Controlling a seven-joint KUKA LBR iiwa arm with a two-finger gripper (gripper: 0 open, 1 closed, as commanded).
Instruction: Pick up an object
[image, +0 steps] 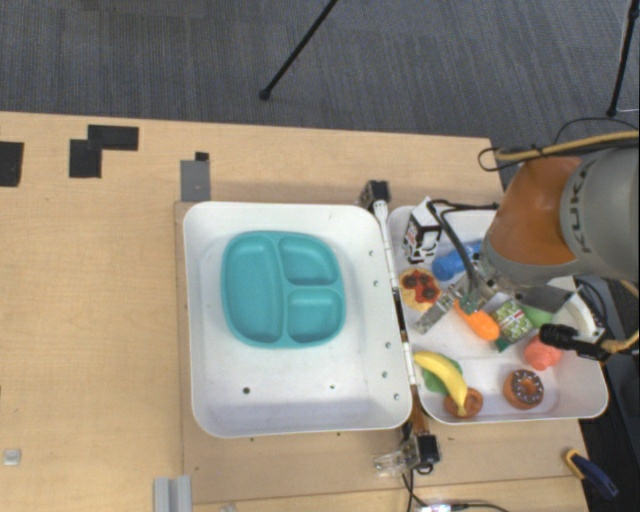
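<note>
A wooden bench (90, 330) holds two white bins. The left bin (215, 400) has a blue-green plate (282, 288) with three parts in it. Black squares (100, 148) sit on the bench's far left side.

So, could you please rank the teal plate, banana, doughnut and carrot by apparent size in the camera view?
1. Teal plate, by far.
2. Banana.
3. Doughnut and carrot look alike; I would not rank them.

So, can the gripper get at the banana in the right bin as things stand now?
Probably yes. The banana lies uncovered near the right bin's front left corner, its brown end touching only a small brown item. The gripper is low in the same bin, just behind it, with nothing between them.
</note>
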